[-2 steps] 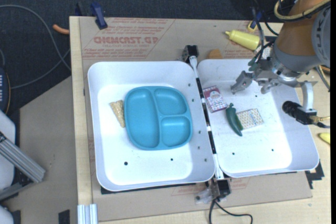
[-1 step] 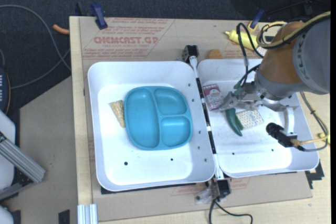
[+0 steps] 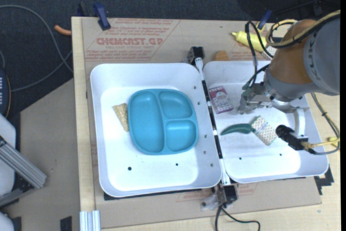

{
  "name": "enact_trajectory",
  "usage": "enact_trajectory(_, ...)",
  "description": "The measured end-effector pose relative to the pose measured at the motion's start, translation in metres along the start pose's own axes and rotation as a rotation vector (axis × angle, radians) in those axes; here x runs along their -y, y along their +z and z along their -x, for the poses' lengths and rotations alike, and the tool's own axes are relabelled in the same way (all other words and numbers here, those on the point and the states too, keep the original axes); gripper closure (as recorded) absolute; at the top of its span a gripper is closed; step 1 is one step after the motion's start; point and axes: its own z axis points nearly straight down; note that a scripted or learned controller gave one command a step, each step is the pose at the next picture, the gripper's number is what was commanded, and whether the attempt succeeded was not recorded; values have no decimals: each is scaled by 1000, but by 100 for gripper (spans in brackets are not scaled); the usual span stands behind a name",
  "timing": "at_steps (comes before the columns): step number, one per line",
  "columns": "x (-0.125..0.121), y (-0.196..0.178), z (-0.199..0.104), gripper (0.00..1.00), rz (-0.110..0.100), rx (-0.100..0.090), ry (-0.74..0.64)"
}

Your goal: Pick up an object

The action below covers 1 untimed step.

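Brush [image 3: 238, 129], green, lies in the right bin [image 3: 270, 167] just below the gripper [image 3: 250, 104], touching a checkered sponge [image 3: 264, 130]. A small maroon packet [image 3: 220, 99] sits left of the gripper. The left bin [image 3: 157, 173] holds a blue divided tray [image 3: 162, 119] and a tan scrap [image 3: 121, 114].

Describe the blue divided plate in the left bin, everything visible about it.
The blue divided plate is a rounded-square dish, looks like smooth turquoise plastic, with three compartments: one long one along its left side and two smaller ones on the right. It lies flat and right side up, slightly rotated, near the middle of the left bin. Nothing sits in its compartments. A tan, rough-looking sponge piece lies against or just under its left edge. The gripper is over the other bin.
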Motion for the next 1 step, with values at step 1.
enact_trajectory(1,0,0,0,0,-1,0,0)
